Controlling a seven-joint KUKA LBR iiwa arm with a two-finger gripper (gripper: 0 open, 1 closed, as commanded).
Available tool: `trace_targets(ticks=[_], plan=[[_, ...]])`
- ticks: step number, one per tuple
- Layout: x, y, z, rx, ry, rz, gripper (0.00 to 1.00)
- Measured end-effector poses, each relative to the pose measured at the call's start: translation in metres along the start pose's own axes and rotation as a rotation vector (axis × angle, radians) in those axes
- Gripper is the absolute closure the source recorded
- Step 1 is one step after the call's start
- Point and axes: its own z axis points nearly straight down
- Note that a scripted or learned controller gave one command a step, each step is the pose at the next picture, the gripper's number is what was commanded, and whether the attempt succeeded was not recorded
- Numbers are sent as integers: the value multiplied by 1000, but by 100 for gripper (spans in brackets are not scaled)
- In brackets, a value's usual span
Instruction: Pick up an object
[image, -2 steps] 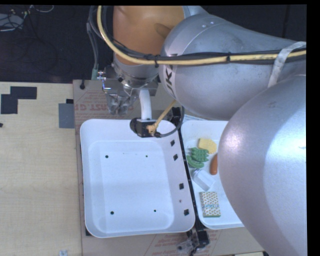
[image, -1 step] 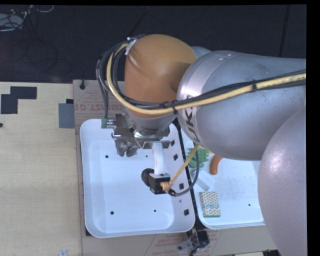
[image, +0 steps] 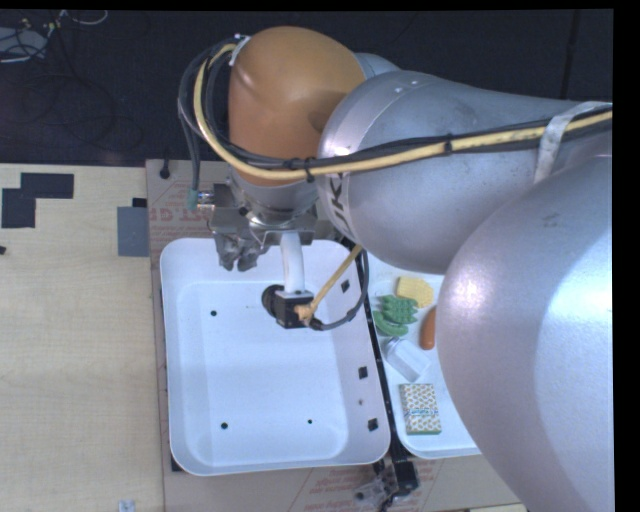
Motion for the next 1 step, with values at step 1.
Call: trace_targets(ticks=[1], plan=[[6, 35, -196, -18, 8, -6, 100]])
